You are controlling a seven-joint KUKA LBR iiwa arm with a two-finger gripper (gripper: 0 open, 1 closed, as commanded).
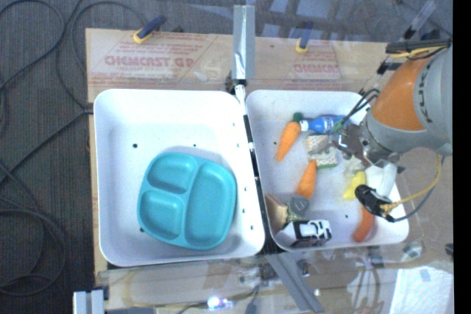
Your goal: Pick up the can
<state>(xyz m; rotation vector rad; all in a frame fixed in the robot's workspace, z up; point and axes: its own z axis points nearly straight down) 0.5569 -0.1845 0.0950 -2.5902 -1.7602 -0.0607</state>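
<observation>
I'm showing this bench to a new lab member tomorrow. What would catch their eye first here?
Probably the large turquoise divided plastic plate, lying alone in the left white bin. Next, the grey arm with its bright orange band reaching in from the right over the right white bin, which holds a jumble of small items, including two orange toy carrots.

I log two white bins (pixel 110 158), a turquoise divided plate (pixel 188 201) in the left one, two orange carrots (pixel 288 141), a blue-and-white bottle (pixel 321 123), a black-and-white item (pixel 312 231), the arm's (pixel 430 103) orange band (pixel 396 103).
</observation>
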